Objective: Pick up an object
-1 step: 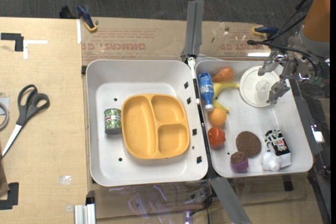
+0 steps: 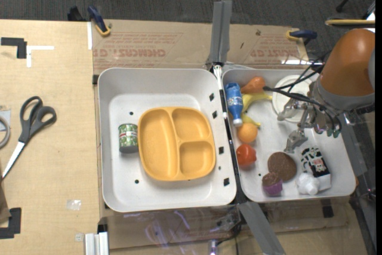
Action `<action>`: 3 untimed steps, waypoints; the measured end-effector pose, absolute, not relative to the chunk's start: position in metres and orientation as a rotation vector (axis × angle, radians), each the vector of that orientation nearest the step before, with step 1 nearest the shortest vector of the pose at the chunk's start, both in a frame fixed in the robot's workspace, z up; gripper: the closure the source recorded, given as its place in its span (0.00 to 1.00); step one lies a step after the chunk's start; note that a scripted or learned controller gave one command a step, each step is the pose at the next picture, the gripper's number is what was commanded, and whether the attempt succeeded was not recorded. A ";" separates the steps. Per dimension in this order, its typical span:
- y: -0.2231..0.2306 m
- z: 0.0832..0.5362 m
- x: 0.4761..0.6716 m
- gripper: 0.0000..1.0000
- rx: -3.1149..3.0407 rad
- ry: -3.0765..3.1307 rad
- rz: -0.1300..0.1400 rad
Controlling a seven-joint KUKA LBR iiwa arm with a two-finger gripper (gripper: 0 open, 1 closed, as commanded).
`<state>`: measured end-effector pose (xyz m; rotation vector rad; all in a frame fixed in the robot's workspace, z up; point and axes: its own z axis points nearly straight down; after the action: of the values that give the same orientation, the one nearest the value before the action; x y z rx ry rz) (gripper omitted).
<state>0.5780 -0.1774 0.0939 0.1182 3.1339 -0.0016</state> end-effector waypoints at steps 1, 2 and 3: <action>-0.135 0.092 0.521 0.00 0.283 3.127 0.000; -0.213 0.127 0.548 0.00 0.235 3.126 -0.003; -0.219 0.093 0.527 0.00 0.424 3.109 0.000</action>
<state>0.5268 -0.2187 0.0932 0.4239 3.1095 0.0000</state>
